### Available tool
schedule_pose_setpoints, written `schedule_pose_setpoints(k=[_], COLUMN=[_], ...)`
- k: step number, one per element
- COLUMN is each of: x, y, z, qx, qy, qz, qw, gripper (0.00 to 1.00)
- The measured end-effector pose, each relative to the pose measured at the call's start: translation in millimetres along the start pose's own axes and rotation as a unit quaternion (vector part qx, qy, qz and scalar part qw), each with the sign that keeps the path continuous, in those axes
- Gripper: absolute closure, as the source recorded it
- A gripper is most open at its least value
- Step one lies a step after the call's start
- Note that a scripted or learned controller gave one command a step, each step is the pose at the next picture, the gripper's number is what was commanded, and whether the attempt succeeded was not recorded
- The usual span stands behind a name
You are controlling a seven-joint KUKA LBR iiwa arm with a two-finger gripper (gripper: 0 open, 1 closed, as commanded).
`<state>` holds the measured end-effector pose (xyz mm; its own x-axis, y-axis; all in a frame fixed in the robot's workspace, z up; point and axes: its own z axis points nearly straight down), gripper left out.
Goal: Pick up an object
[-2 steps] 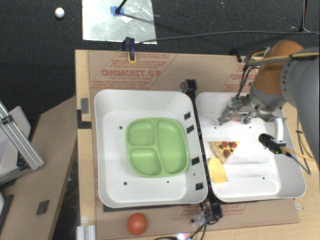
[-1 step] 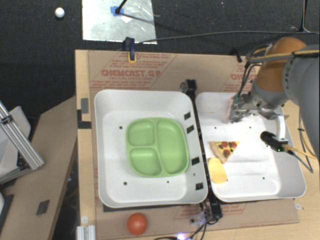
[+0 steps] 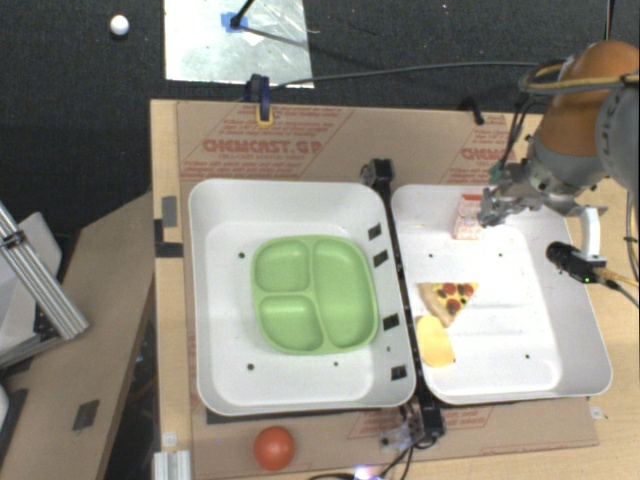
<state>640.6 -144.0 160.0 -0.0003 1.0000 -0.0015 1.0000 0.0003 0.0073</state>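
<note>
The right bin (image 3: 560,368) holds a toy pizza slice (image 3: 449,297) near its left side, with a pale yellow piece (image 3: 434,341) just below it. A small pink and white block (image 3: 467,218) lies at the bin's back left. My gripper (image 3: 492,211) hangs right beside that block, on its right edge, low over the bin. Nothing shows between the fingers.
The left bin (image 3: 215,268) holds a green divided plate (image 3: 314,293). A red ball (image 3: 274,447) lies on the bench in front of the left bin. A black clamp divider (image 3: 392,268) runs between the bins. The arm (image 3: 585,118) comes in from the upper right.
</note>
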Motion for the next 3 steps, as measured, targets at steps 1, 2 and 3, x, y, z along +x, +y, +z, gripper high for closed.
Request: schedule_pose_setpoints(k=[1,2,3], x=[3,3,53], y=[2,4,-20], z=[-65,-120,-120], qx=[0.000,0.000,0.003], qy=[0.000,0.000,0.001], qz=[-0.002,-0.003,-0.004], qw=[1.0000,1.0000,1.0000], gripper=[1.00,1.00,1.00])
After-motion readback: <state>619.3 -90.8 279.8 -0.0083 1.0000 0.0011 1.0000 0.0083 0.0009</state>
